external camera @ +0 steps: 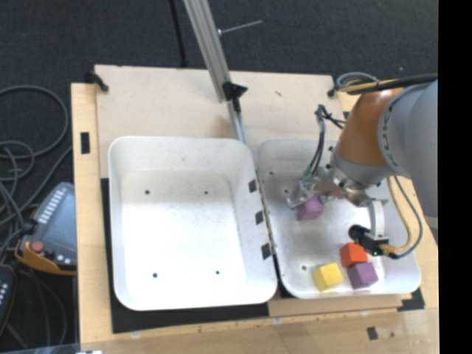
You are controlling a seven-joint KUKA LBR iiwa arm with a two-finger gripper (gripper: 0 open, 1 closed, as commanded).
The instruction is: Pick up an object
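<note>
Pincer [304, 195] is hovering at the pink block [310, 209] in the right bin [291, 275], grip state unreadable; next needing a confirmed pinch, then lift.

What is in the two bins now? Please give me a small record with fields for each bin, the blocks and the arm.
left bin: white, shallow, no blocks seen in it
right bin: white, shallow, holds four blocks
pink block: near the bin's middle, right at the gripper
orange block: near the front right, beside the purple one
purple block: front right
yellow block: front, left of the purple block
arm: reaches in from the right, over the right bin
grasp: cannot tell
</note>
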